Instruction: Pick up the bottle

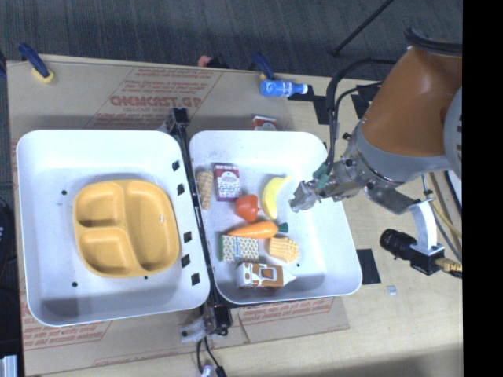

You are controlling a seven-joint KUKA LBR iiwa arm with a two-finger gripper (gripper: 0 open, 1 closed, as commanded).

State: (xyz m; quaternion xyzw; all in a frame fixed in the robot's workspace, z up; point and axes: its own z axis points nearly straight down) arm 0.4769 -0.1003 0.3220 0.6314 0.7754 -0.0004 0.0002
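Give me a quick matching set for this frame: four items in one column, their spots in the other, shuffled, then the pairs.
Items:
1. yellow divided tray
2. carrot
3. blue bottle
4. pincer

Places:
A. on the bench beyond the bins, outside both
B. in the left bin
C. over the right bin, beside the banana
D. lying in the middle of the right bin, below the tomato

Pairs: 1-B, 2-D, 3-A, 4-C
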